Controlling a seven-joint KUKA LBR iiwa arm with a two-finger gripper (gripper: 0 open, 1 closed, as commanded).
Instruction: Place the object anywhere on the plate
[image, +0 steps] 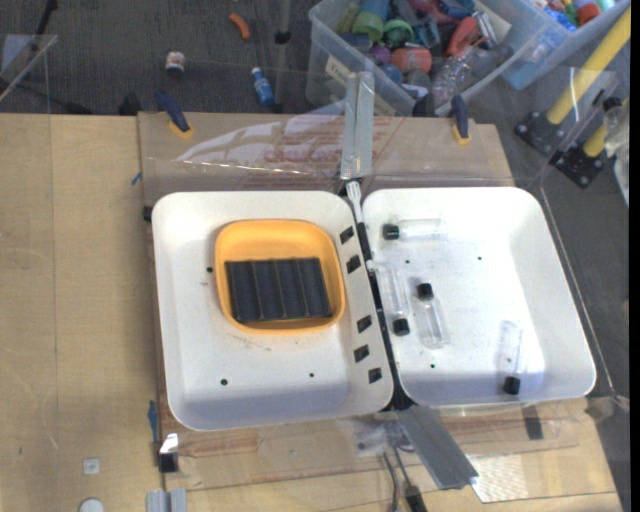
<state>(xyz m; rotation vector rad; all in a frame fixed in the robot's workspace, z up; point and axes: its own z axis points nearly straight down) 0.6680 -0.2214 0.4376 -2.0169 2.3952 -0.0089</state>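
Note:
An orange, rounded-square plate (275, 233) lies in the left white bin (190, 350), toward its far middle. A black ribbed rectangular object (278, 290) rests flat on the plate and covers most of its floor. The object's long side runs left to right. Nothing touches it.
The right white bin (480, 270) holds several clear vials with black caps, one at the far left (412, 230), one in the middle (428, 312), one at the near right (510, 355). A metal divider strip (355, 130) stands where the bins meet. A clear tub of toys (430, 40) sits behind the bench.

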